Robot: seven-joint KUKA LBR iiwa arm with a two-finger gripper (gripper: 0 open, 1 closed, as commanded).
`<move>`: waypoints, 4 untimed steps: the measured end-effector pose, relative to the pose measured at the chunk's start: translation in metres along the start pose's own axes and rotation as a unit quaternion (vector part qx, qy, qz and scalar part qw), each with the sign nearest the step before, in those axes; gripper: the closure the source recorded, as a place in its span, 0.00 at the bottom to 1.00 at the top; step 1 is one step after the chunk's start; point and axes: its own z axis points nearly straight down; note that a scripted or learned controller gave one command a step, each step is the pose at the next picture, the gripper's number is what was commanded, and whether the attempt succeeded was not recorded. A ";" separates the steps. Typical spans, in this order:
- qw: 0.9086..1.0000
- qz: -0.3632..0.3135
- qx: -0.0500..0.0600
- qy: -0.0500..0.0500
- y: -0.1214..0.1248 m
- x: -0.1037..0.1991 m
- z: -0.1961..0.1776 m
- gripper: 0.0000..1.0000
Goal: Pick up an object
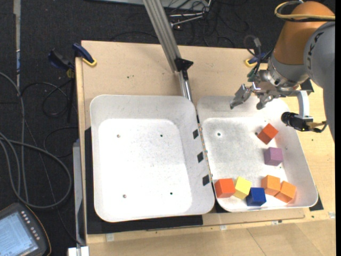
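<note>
Over the far edge of the right bin [306, 167], I am hanging from the right with my gripper [249, 101], its jaws spread and pinching nothing. Just nearer, an orange cube [268, 133] is lying on the bin floor with a purple cube [274, 156] beside it. Along the near wall, a red-orange cube [225, 187], yellow cube [242, 188], blue cube [256, 196] and two orange cubes [278, 188] are sitting in a row.

No legible text, label, brand, number or sign appears anywhere. The small screen [18, 232] at lower left is too blurred to read.
</note>
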 end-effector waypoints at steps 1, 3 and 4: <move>1.000 0.000 0.000 0.000 0.001 0.006 0.045 0.00; 1.000 0.000 -0.006 -0.001 -0.001 0.006 -0.015 1.00; 1.000 0.000 -0.004 0.000 0.000 0.006 -0.024 1.00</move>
